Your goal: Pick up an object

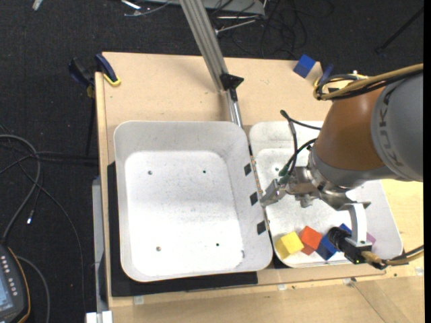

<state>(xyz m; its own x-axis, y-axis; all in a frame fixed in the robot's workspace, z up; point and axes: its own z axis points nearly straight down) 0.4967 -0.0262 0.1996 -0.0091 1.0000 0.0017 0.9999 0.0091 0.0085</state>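
Dark carpet strewn with cables surrounds the tan wooden bench, and the grey arm with its orange band leans over the right white bin. Its gripper hovers near the bin's left wall, whether spread or closed I cannot tell. Yellow block, orange block and blue block huddle against this bin's near rim, probably too far to grab yet.

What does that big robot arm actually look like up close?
The arm is thick and rounded, grey with a wide orange band, and letters are printed on the grey shell. Black cables loop around its wrist. The gripper is a small grey metal part at the tip.
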